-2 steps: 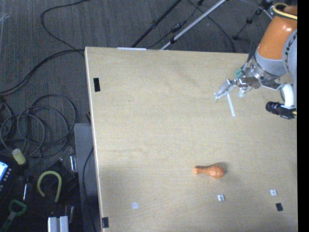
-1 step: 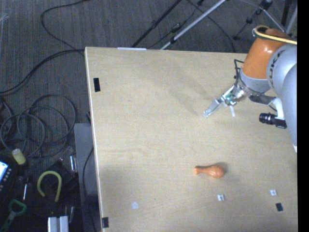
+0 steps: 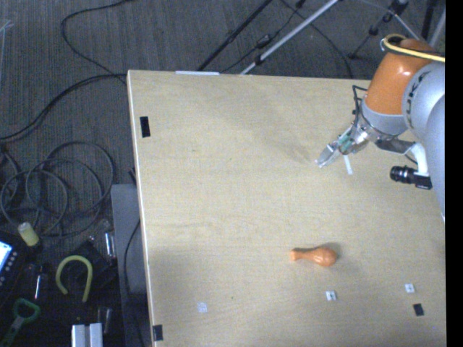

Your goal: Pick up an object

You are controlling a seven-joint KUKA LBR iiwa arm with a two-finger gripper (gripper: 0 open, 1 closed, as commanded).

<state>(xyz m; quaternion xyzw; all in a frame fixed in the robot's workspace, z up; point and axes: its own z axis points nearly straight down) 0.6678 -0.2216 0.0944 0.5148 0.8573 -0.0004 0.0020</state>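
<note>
the one thing to pick, an orange gourd (image 3: 316, 256), lies on its side on the bare desk (image 3: 217, 194), low in the camera view and right of centre. its fat end points right and its thin neck points left. nothing touches it.

up and to the right of it, well apart, the gripper (image 3: 337, 155) hangs over the desk at the end of the arm (image 3: 412, 100). its two pale fingers (image 3: 325, 157) point down and to the left and look spread a little, with nothing between them. i cannot tell how far above the surface they are.

small dark and pale marks (image 3: 330, 295) sit on the desk just below the gourd and toward the near right corner, and a black tab (image 3: 145, 126) sits by the left edge. off the desk, cables (image 3: 58, 186) coil on the carpet at left, with a yellow-green hook (image 3: 74, 272) near them and stand legs (image 3: 311, 13) across the top.

the step in hand looks like the approach: no grasp is made yet. the next move calls for carrying the gripper down the view to stand over the gourd, turning the fingers to cross its short width, likely at the body rather than the tapering neck, then lowering and closing. the rounded shape may roll or slip out if the fingers meet it off centre.
</note>
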